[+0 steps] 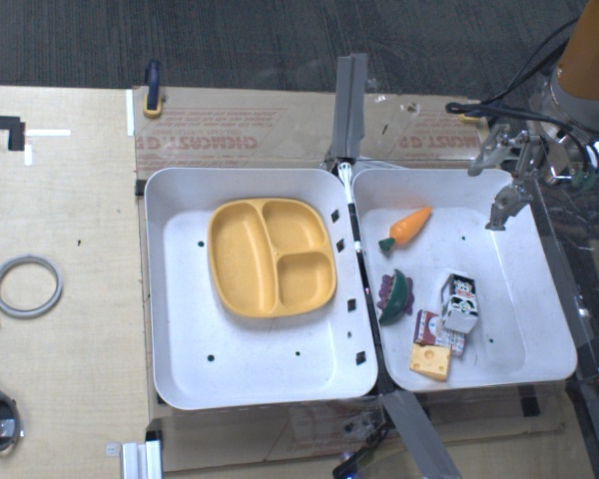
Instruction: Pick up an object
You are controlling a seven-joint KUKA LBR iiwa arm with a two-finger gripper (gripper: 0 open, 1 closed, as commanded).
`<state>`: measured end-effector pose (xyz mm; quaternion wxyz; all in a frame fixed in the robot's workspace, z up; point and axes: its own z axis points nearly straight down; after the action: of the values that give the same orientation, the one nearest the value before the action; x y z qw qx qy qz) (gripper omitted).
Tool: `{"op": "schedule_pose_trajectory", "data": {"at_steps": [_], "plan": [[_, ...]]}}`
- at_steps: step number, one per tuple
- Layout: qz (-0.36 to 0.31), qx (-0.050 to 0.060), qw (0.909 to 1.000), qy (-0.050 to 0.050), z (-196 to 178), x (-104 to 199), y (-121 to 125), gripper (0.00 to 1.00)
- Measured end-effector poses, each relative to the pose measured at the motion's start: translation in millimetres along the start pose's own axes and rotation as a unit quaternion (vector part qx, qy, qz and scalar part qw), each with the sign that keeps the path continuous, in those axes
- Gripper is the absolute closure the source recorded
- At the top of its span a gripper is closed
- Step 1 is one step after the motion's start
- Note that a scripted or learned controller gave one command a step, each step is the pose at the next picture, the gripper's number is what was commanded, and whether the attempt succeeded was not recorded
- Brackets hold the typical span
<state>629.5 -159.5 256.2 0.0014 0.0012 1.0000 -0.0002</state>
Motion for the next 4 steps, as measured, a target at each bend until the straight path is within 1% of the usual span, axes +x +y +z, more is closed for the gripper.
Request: {"op": "schedule_pose_trajectory", "data": {"at_steps": [1,2,3,4], "plan": [[-0.024,0.001,0.9997,-0.001,-23.7,-6.2,-4.8,0.00],[0.036,0.000,0.9993,0.000,84.7,-21.1,16.3,0.00],[0.119,0.000,0.9929,0.000,163.5,-24.7,51.6,0.00],[0.117,0.001,0.9931,-0.003,152.2,-26.6,52.4,1.00]]}}
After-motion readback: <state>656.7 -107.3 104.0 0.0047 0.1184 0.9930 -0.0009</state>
